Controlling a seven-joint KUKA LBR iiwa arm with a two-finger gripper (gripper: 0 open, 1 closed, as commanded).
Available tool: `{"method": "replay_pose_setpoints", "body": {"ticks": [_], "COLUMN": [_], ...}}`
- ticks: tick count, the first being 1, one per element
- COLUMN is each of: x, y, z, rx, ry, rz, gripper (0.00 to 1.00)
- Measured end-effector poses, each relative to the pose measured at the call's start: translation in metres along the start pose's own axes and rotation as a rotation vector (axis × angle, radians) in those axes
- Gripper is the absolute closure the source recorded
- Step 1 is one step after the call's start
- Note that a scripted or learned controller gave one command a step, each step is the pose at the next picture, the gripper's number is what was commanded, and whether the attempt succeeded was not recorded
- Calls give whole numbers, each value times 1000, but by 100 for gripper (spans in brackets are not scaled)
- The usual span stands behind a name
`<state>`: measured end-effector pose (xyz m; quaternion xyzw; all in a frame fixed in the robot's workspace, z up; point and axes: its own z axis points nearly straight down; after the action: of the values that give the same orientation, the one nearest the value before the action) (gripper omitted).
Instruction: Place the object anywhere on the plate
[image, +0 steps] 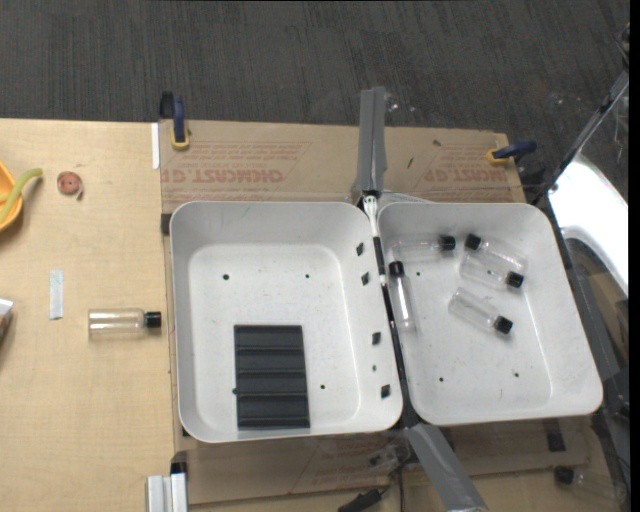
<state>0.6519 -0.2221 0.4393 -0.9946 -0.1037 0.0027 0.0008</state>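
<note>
A black ribbed plate (270, 376) lies flat on the floor of the left bin (181, 300), toward its front. In the right bin (582, 335) lie several clear vials with black caps. One vial (431, 244) rests near the back, and a second (493, 263) lies just right of it. A third (481, 312) sits nearer the middle. Another vial (401, 298) lies along the left wall by the divider. All of them are on their sides.
On the bench left of the bins lies a loose clear vial (121, 320), with a white strip (56, 295), a small red disc (68, 182) and a yellow object (12, 195). Clamps (172, 108) hold the cardboard at the back. A metal bar (372, 140) stands behind the divider.
</note>
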Motion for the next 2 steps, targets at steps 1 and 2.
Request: {"method": "replay_pose_setpoints", "body": {"ticks": [1,2], "x": [-9,2], "y": [-1,0], "z": [0,0], "rx": [1,-1], "ry": [0,1], "rz": [9,4], "gripper": [0,0]}}
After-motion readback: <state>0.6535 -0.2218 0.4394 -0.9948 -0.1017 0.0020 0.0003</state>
